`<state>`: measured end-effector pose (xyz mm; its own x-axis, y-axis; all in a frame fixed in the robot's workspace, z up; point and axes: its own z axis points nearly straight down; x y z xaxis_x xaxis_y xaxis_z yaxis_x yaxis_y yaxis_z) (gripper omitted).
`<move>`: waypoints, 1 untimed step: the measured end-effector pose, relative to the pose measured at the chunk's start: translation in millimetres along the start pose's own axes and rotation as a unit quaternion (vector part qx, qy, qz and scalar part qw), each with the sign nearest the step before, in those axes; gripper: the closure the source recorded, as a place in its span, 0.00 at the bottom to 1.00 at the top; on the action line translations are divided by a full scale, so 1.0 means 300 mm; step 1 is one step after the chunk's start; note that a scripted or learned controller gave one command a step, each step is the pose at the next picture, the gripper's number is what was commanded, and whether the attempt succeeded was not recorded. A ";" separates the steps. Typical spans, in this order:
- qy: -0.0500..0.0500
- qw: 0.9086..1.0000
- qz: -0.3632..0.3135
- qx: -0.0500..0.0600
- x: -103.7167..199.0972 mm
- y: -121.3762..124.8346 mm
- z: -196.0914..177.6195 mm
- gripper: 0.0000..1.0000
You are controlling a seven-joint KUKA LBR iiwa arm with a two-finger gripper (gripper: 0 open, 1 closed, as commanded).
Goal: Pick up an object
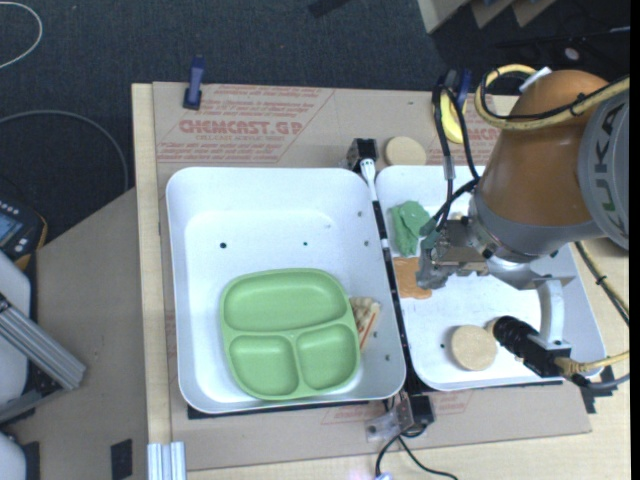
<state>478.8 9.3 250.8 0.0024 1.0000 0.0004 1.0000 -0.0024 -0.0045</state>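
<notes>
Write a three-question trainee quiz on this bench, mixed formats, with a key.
1. Multiple choice: how many compartments does the green divided plate have? A) two B) three C) four
2. True or false: the tan disc in the right-hand bin touches the green divided plate.
3. Fill in: the flat object at the gripper is coloured ___.

Key: 1 B; 2 false; 3 orange.
</notes>
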 end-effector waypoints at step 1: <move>0.000 1.000 -0.004 -0.004 0.181 0.001 -0.053 1.00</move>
<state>479.3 63.6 266.8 -0.0049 1.0000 0.0002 1.0000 0.0049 0.0025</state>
